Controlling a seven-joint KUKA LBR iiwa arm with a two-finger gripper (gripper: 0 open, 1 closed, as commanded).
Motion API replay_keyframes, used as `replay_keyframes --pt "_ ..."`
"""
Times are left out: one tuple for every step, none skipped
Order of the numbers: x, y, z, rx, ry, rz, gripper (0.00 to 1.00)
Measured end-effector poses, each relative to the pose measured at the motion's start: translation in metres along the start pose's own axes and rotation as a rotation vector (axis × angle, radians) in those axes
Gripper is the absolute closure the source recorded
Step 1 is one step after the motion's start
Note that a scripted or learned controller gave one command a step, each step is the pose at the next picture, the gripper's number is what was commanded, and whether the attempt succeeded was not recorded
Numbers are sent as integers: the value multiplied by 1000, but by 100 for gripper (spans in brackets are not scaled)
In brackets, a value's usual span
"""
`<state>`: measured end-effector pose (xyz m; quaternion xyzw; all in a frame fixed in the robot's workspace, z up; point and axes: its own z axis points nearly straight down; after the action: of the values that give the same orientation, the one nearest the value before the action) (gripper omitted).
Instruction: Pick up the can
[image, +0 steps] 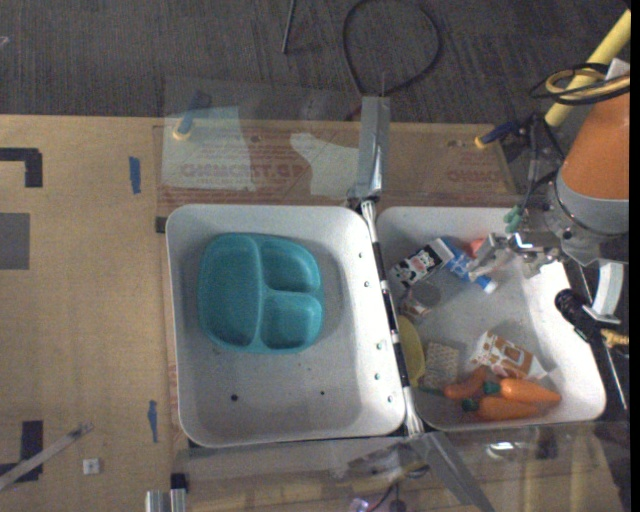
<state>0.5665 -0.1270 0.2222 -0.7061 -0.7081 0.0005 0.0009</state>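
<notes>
Camera view shows the can (430, 291) lying on its side near the left wall of the right bin (590, 400), close to that bin's far edge, beside a black-and-white carton (418, 264), so it is not yet picked up. Over the far right part of that bin hangs the gripper (512, 247), apart from the can with nothing visibly held; whether it is spread or closed I cannot tell. Reaching, grasping and lifting all appear to remain.

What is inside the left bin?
A teal divided tray lies flat in the left bin; its compartments look bare. Whatever might be under the tray is covered.
</notes>
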Motion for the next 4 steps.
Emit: replay_keyframes --pt "0 0 105 -5 -2 -65 0" --pt "-84 30 133 -4 2 -62 0" --pt "-89 89 134 21 15 -10 0" --pt "-95 91 123 4 -2 -5 100"
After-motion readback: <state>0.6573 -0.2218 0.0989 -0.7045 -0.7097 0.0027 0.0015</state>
